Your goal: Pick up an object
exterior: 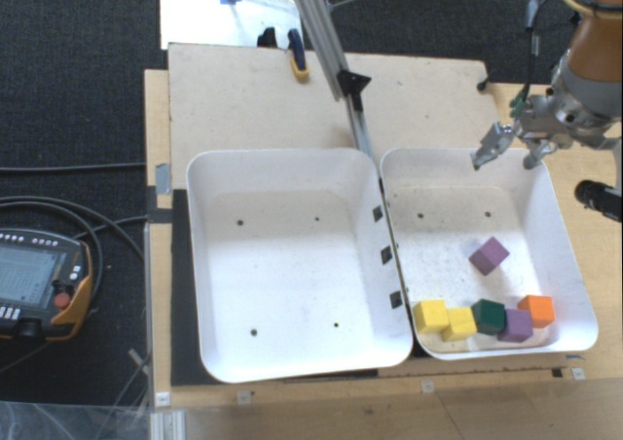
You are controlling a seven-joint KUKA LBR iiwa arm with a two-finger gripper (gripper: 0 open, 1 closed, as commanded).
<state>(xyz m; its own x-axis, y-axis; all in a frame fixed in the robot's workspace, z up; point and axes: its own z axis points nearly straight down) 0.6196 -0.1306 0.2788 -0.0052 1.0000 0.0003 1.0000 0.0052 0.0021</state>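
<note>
Camera view: gripper [508, 148] hanging over the right bin [569, 234], at its rim near one o'clock, fingers spread apart with nothing between them. Lone purple cube [489, 255] sitting near the bin's centre, well apart from the rest, probably the easiest target. Best to centre above it, turn the fingers square to its tilted faces, drop straight down, close only once level with its sides.

Counted in the right bin:
- two yellow cubes [431, 315], touching, at seven o'clock
- one dark green cube [490, 314]
- two purple cubes, the second [517, 324] in the row
- one orange cube [536, 310] at five o'clock

Left bin [209, 234] alongside.
</note>
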